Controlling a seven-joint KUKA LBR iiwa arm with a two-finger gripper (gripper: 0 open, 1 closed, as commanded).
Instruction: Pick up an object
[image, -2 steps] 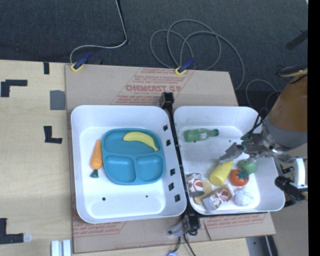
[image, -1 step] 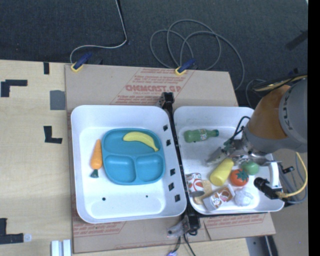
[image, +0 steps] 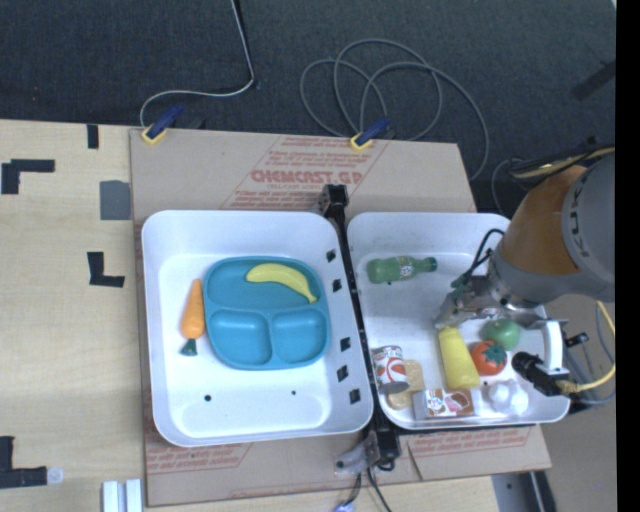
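Note:
In the camera view the right bin (image: 420, 232) holds a green bottle (image: 399, 268), a yellow bottle (image: 458, 358), a green round item (image: 500, 331), a tomato (image: 489, 357), a small can (image: 388, 364) and a flat packet (image: 446, 402). My gripper (image: 455, 308) is low in this bin, just above the yellow bottle's top end and left of the green round item. Nothing shows between its fingers. The arm's grey and orange wrist covers the bin's right side.
The left bin (image: 160, 300) holds a blue divided plate (image: 268, 312) with a banana (image: 284, 279) on it and a carrot (image: 192, 312) beside it. Cables (image: 390, 90) lie on the dark floor behind the bench.

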